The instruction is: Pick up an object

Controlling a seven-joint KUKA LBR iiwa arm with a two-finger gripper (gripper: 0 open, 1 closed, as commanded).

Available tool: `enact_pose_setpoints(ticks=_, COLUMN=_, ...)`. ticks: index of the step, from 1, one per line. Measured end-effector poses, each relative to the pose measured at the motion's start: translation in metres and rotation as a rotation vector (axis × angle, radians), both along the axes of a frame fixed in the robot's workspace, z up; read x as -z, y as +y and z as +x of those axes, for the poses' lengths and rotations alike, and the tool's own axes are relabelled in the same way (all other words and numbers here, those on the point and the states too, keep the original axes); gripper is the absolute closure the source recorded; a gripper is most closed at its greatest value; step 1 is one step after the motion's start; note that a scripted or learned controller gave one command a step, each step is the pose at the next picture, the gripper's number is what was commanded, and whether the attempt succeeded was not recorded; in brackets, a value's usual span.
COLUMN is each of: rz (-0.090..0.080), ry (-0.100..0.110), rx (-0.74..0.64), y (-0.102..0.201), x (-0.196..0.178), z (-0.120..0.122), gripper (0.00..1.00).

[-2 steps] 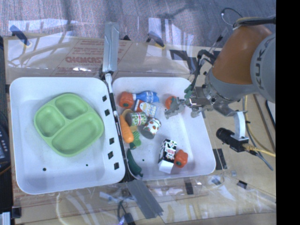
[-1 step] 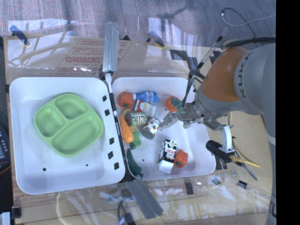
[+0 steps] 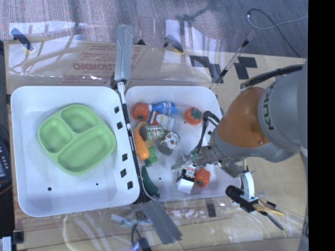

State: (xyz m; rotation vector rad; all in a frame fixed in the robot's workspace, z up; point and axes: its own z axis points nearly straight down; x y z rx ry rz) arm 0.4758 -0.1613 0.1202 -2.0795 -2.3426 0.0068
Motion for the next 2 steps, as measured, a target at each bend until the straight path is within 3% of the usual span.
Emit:
enact_pose_setpoints(ticks=1, rz=0.001, ry=0.006, rx=-0.006, y=0.000, x=-0.006, z=0.000, gripper=1.00)
enact_pose_setpoints(ticks=2, rz=-0.005, ry=-0.004, rx=0.269, y=0.050, x=-0.162, z=0.003, gripper=1.00)
